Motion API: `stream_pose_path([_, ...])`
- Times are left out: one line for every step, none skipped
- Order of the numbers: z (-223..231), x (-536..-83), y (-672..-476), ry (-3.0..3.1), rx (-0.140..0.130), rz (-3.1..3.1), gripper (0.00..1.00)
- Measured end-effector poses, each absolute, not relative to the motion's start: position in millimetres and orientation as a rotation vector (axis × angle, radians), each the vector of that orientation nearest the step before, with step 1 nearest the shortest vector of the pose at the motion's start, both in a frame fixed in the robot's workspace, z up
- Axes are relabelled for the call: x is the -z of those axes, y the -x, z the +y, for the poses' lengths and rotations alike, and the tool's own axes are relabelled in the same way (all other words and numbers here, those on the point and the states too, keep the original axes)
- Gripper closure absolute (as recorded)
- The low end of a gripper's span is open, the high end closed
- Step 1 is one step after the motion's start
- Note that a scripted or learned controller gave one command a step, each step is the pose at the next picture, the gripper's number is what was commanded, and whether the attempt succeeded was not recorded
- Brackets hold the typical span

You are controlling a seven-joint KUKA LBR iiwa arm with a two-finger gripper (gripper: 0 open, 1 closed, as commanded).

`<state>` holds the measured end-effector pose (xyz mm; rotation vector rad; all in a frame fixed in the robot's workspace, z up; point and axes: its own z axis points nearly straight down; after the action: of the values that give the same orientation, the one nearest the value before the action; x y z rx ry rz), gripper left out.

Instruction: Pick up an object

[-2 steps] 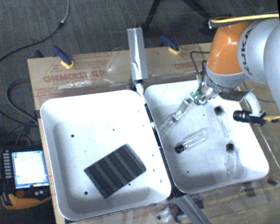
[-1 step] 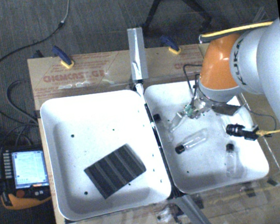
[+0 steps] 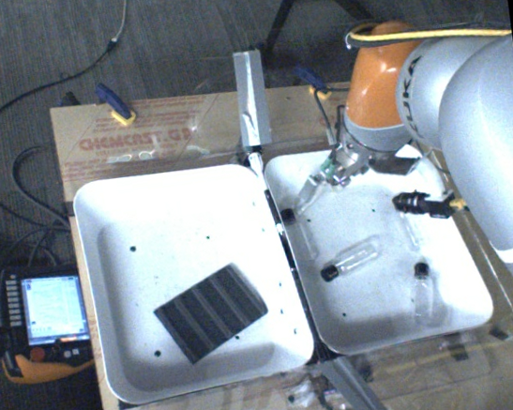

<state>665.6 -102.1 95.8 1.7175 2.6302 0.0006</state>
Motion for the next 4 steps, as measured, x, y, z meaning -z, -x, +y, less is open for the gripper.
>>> stream_pose_path([-161.4, -90.4, -600.8, -1.665, -0.003, 2.650, 0.00])
stream_pose_path([-223.2, -158.5, -669.4, -1.495, 0.000, 2.758, 0.00])
stream_pose_path([-173.9, -91.7, -623.3, -1.561, 0.001, 2.724, 0.00])
stream_pose_path([-183.0, -91.0, -664.3, -1.505, -0.001, 2.760, 0.00])
